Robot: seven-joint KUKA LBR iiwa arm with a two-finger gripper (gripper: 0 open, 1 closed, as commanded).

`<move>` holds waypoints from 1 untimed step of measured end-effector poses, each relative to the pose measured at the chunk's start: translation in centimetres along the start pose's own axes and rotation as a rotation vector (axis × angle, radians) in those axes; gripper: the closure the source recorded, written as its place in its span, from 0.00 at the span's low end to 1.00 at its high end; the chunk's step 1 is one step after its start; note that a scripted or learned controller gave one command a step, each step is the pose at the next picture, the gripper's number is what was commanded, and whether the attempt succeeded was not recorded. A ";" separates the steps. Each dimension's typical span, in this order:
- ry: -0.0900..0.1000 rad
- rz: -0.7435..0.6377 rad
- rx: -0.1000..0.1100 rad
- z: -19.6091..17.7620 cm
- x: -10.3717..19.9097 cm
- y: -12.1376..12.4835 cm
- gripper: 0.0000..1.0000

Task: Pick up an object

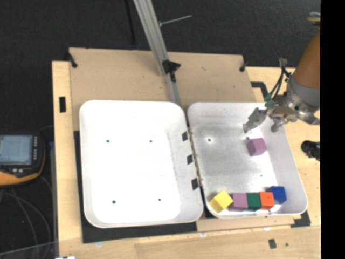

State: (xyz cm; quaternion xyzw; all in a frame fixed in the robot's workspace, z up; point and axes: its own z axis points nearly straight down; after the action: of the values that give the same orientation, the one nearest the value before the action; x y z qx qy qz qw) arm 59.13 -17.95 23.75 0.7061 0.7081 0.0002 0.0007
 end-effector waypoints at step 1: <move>0.001 -0.002 0.006 12.1 3.7 4.3 0.00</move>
State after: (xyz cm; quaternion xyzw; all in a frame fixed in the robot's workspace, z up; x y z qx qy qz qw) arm 63.40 -14.27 11.60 0.7056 0.7086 -0.0016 -0.0020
